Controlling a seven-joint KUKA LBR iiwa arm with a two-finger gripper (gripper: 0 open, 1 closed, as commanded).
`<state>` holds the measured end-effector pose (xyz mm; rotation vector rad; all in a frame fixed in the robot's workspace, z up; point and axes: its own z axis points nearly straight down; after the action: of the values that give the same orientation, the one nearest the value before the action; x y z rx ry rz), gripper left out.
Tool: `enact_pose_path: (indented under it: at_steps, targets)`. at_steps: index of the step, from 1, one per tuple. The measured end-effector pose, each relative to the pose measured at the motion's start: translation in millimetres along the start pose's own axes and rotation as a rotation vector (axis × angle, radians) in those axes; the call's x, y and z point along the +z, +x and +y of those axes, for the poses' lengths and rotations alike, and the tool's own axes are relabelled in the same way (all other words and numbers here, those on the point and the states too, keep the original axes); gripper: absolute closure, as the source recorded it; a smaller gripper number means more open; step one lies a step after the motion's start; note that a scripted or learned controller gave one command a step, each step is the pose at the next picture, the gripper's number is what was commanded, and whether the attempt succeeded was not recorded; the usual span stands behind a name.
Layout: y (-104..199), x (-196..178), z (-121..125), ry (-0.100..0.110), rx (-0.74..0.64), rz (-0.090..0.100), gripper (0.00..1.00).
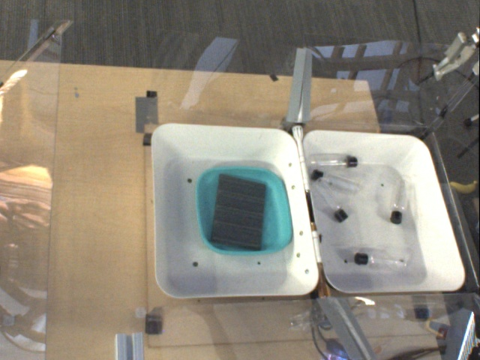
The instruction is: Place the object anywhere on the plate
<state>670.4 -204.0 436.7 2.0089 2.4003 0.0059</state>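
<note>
A teal square plate (279, 210) lies in the middle of the left white bin (171, 201). A dark grey ribbed rectangular block (239, 212) lies flat on the plate, slightly turned, and covers most of the plate's centre. The right white bin (431, 208) holds several small clear tubes with black caps, among them one near its top left (335, 160), one at its right (397, 205) and one near its front (373, 259).
The two bins touch along a centre divider (304, 201) on a wooden bench (90, 201). A grey metal post (300, 85) stands behind the bins. Metal framing and cables (442, 66) crowd the back right corner. Small black brackets (147, 113) sit left of the bins.
</note>
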Motion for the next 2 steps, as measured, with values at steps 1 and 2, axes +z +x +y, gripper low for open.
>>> enact_pose_path:
  at_steps: [1,2]
  targets:
    - [4.3,-1.3,-28.2,0.001,0.098,0.001,0.0]
    - [12.4,-1.4,-77.6,0.002,0.189,0.002,0.0]
